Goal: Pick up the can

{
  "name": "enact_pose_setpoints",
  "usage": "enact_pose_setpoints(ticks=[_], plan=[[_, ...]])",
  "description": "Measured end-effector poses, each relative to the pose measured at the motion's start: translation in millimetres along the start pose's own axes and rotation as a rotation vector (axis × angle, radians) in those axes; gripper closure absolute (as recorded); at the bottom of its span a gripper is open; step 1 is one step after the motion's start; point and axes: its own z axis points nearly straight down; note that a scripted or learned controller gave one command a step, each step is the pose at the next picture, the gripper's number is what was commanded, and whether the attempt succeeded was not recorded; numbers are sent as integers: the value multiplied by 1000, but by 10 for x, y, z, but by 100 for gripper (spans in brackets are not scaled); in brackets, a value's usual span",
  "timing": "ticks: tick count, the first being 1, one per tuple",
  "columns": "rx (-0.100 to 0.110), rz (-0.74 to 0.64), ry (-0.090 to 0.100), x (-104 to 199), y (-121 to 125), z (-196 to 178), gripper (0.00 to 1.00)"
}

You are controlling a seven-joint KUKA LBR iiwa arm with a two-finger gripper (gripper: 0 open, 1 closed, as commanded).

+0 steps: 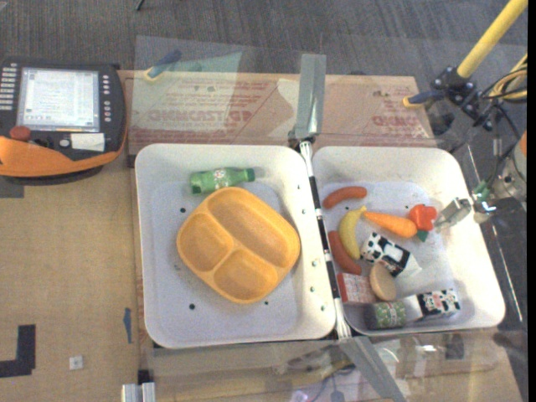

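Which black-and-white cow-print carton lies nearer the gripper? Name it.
The cow-print carton beside the banana, mid-bin, is nearer the gripper. The other carton lies at the bin's near edge, beside the can.

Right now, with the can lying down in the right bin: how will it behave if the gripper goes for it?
The can lies on its side, so a nudge would probably roll it. It looks rigid, so likely no crushing. The patterned carton and the brown round piece sit close, so the gripper may bump them on approach.
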Motion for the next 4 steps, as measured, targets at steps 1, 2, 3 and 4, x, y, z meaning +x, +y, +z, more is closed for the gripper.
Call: enact_pose_setpoints(ticks=[1, 2, 3, 4], plan=[[-8, 48, 12, 127, -48, 846, 0], [-13, 78, 12, 40, 623, 907, 0], [18, 14, 28, -47, 1206, 914, 0], [-2, 97, 10, -6, 634, 740, 0]])
